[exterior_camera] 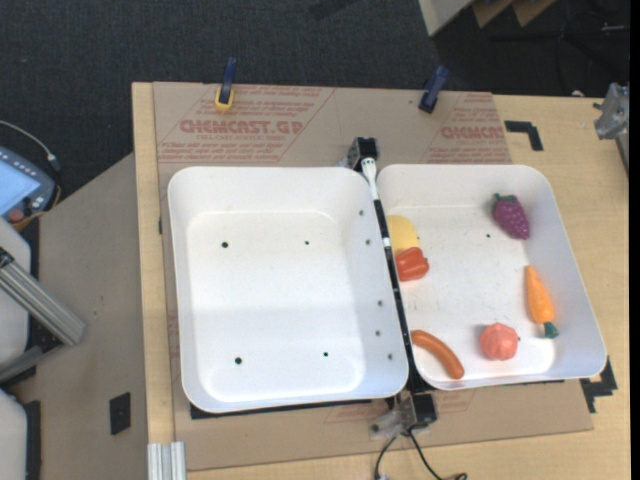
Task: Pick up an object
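- You are at the very start of the pick, by my reading: nothing is lifted, and every candidate object lies loose in the right bin (560,200).
- The left bin (200,268) offers you nothing to grasp, so plan the reach into the right one.
- Against the wall shared by the two bins sit a yellow piece (402,232) and a red pepper-like piece (412,264), touching each other.
- A purple grape bunch (510,216) lies near the far right corner, well apart from the rest.
- An orange carrot (539,299) lies along the right wall, its green end near a pink-red round fruit (499,341).
- An orange sausage (438,353) rests at a slant near the front left corner of that bin.
- I cannot tell whether the end effector is spread or pressed together, so check it before you commit.
- For the next move, I would pick a target with room around it; the grape bunch or the round fruit look easiest, since the yellow and red pair crowd the wall.
- Come down over the chosen piece with the jaws spanning its narrow side, mindful of the bin rim above the cardboard-covered counter (300,118).
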